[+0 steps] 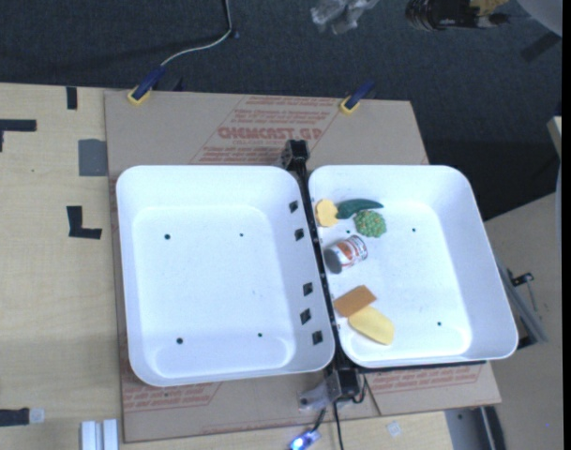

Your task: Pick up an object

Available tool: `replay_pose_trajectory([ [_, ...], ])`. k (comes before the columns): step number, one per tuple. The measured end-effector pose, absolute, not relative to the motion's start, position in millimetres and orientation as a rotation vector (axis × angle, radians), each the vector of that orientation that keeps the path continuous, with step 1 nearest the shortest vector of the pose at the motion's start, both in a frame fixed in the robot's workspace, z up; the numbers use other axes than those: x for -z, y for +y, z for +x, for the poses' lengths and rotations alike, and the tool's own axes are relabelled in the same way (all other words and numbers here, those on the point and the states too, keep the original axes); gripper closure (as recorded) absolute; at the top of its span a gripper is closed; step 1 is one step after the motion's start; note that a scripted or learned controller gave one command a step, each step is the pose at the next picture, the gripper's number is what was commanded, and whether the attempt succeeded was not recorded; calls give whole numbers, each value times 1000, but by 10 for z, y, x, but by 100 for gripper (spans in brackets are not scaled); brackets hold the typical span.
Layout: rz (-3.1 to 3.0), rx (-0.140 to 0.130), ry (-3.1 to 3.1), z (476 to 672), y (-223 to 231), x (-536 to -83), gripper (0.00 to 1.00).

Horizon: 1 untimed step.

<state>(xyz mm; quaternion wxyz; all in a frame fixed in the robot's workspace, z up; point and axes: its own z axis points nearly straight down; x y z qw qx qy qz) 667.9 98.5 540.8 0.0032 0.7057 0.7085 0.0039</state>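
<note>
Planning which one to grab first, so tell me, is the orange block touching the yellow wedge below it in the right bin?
Touching. The camera view shows the orange block lying against the top of the yellow wedge, no white bin floor between them.

White bins (pixel 210 181); green broccoli (pixel 370 222); yellow wedge (pixel 372 326); orange block (pixel 354 300); red-and-silver can (pixel 347 252); tan tabletop (pixel 41 279).

Even, soft light falls from overhead, and the two white bins (pixel 210 279) come out bright, close to washed out on their floors. Shadows are faint: a thin dark line along the divider between the bins and small ones under the items. The dark floor (pixel 97 17) at the top stays dim. The gripper (pixel 346 3) up there is smeared with blur. The whole picture is slightly soft and grainy.
</note>
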Motion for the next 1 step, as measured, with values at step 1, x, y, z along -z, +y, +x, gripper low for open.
replay_pose_trajectory([
  [1,2219,3,2226,6342,1157,-5158,100],
])
